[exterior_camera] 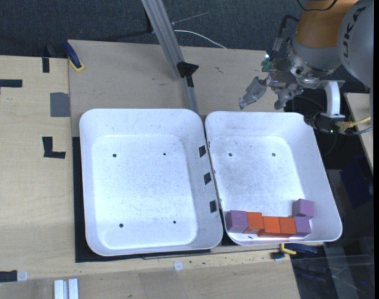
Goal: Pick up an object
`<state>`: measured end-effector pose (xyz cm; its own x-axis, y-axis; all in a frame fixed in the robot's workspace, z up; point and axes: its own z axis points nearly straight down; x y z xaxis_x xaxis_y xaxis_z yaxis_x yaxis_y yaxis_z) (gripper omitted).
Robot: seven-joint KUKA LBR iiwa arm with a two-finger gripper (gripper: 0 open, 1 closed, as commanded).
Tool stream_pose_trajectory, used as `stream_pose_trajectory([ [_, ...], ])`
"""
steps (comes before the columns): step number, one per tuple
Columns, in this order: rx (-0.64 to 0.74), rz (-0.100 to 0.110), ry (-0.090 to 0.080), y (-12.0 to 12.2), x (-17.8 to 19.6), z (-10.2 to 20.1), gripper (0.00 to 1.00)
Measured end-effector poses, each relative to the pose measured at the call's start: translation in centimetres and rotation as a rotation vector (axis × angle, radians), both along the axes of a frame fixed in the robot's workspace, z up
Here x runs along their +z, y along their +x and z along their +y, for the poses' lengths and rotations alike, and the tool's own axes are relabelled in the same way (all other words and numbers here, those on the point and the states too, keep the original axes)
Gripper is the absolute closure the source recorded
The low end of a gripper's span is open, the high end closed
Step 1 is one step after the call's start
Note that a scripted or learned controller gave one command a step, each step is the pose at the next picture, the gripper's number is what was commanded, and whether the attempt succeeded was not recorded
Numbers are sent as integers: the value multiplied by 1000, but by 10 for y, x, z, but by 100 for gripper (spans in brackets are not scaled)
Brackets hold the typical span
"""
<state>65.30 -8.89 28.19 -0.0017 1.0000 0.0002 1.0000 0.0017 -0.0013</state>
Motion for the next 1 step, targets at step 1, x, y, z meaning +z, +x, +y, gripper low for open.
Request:
stream_pose_trajectory([
  [1,5,8,1,14,-96,80,0],
])
